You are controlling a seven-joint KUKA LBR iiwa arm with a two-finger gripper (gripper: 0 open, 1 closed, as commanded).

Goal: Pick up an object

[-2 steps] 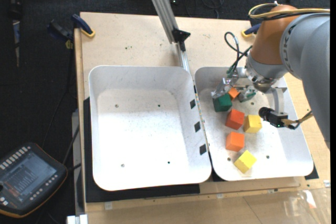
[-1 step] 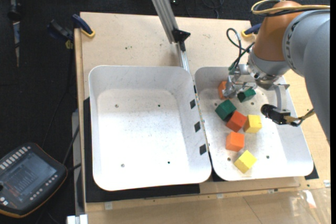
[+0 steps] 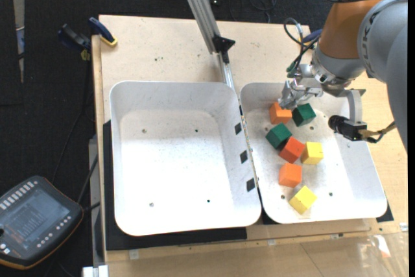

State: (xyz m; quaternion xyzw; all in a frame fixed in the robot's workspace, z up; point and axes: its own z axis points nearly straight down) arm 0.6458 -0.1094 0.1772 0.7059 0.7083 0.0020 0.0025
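Several coloured blocks lie in the right bin (image 3: 363, 185): an orange block (image 3: 281, 114), a dark green block (image 3: 303, 115), another green block (image 3: 278, 135), a red-orange block (image 3: 292, 149), a small yellow block (image 3: 313, 152), an orange block (image 3: 290, 174) and a yellow block (image 3: 302, 198). My gripper (image 3: 296, 96) hangs at the bin's far edge, just above the gap between the far orange block and the dark green block. Nothing shows between its fingers.
The left bin (image 3: 175, 159) stands beside the right one, with a slanted metal pole (image 3: 201, 6) rising from the divide. A blue and yellow clamp (image 3: 97, 32) sits at the bench's far left corner. A black connector and cable (image 3: 347, 128) hang off the wrist over the right bin.
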